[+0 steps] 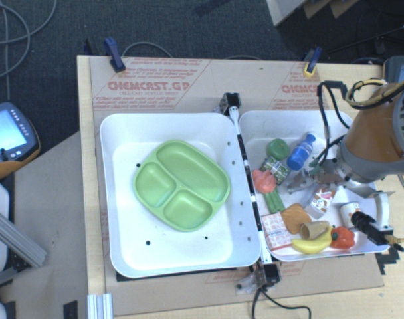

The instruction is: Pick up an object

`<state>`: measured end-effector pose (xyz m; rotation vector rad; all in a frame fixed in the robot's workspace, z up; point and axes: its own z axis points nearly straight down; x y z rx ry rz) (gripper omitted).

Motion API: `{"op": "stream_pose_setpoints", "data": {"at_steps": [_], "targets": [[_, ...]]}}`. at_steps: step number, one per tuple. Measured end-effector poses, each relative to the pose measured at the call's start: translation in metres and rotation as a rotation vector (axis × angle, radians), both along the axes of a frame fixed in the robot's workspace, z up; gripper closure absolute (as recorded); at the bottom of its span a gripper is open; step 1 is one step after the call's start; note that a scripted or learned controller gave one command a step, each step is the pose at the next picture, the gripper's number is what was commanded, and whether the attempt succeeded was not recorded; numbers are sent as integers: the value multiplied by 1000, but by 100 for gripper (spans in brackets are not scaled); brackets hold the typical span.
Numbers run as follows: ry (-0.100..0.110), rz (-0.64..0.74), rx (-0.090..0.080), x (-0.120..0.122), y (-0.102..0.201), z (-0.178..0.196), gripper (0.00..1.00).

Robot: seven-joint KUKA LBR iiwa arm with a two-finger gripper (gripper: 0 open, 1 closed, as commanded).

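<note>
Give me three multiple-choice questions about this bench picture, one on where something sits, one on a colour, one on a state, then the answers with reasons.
1. Where is the green tray?
A. Left bin
B. Right bin
C. On the floor

2. What colour is the bottle?
A. Red
B. Blue
C. Black

3. How does the banana sit?
A. Lifted in the air
B. Lying in the right bin
C. On the green tray

Answers: 1 A, it lies alone in the left bin. 2 B, blue body with a white cap. 3 B, it rests near the front wall beside the tomato.

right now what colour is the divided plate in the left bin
Light green; the divided plate shows clearly in the camera view.
</note>
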<state>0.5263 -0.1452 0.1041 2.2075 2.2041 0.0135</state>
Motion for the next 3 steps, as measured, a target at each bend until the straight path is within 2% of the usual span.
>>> {"op": "stream_pose_setpoints", "data": {"at_steps": [1, 2, 3], "targets": [[7, 3, 2, 62, -47, -16, 0], [26, -1, 10, 7, -55, -19, 0], [11, 9, -3, 79, 30, -18, 0]]}}
